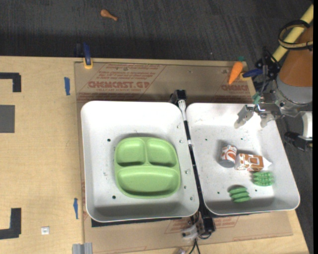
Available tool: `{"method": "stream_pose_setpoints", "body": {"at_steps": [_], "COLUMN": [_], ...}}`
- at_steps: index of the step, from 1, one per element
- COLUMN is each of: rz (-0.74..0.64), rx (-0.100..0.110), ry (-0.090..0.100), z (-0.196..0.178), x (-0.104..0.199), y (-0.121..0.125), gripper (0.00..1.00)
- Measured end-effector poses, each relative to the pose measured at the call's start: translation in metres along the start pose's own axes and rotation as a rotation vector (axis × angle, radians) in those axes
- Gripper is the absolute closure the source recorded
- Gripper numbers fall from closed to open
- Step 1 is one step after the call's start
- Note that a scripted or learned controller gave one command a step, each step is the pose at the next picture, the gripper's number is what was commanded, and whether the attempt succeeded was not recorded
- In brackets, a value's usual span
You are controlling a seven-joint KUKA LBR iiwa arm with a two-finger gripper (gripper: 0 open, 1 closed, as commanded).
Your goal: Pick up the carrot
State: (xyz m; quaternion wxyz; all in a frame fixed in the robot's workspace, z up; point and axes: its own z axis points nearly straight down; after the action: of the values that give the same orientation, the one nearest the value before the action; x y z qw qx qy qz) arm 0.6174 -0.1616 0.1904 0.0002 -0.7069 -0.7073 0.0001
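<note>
I have the arm [298, 74] reaching in at about 2 o'clock, its jaws [253, 115] over the upper right part of the right bin [283, 149]. The two fingers stand spread apart with nothing between them.

The carrot [235, 72] lies outside both bins, on the brown cardboard sheet [124, 79] on the tabletop [39, 149], at about 11 o'clock from the jaws and apart from them, just beyond the far rim of the right bin.

Inside the right bin I see a crumpled red-and-white wrapper [241, 158] near the middle, and two green ridged pieces, one [263, 178] at 4 o'clock from the wrapper and the other [240, 193] at 6 o'clock from it.

The left bin [94, 149] holds a green divided plate [147, 166]. A small orange object [108, 15] lies on the dark floor at 12 o'clock.
</note>
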Motion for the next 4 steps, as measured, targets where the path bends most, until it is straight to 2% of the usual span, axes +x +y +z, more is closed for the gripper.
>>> {"method": "stream_pose_setpoints", "body": {"at_steps": [1,2,3,4], "rz": [0.004,0.226,0.096,0.139], "rx": [0.001,0.002,-0.001,0.001], "ry": [0.001,0.001,0.000,0.000], "z": [0.000,0.006,-0.186,-0.005], "x": [0.048,0.108,0.121,0.175], "y": [-0.031,-0.066,-0.113,-0.138], "gripper": [0.00,0.00,0.00,0.00]}}
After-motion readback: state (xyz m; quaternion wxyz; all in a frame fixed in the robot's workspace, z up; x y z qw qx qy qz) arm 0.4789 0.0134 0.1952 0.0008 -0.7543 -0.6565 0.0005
